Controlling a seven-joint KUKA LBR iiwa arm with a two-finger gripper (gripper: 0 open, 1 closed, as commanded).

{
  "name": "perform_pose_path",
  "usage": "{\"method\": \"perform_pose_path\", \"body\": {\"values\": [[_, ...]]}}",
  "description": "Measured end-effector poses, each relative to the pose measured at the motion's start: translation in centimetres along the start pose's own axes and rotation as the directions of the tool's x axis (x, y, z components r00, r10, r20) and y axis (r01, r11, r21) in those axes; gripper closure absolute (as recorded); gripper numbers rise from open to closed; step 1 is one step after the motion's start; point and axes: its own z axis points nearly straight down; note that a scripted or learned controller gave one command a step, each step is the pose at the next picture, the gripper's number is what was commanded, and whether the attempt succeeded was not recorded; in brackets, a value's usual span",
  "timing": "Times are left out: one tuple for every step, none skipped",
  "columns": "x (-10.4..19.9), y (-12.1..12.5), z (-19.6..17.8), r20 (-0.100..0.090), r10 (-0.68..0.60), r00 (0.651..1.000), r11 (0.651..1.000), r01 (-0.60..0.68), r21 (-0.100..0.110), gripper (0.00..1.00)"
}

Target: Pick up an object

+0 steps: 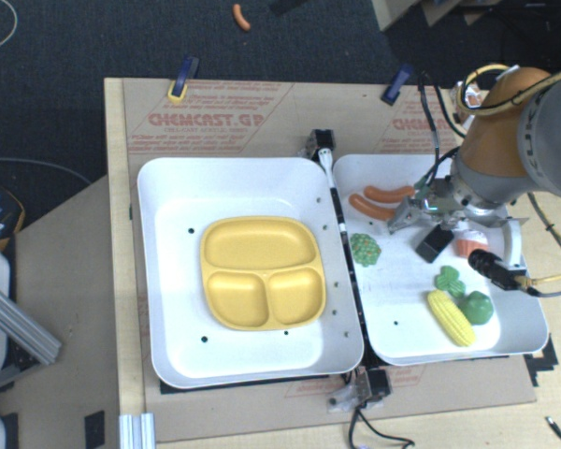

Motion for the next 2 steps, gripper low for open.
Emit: {"method": "perform_pose_path", "body": {"values": [[-0.4,0.8,0.2,0.005,0.0,1.0,1.0,0.0,-0.018,0.0],[-0.3,1.0,-1.0,0.005,0.001,1.0,1.0,-0.001,-0.027,1.0]]}}
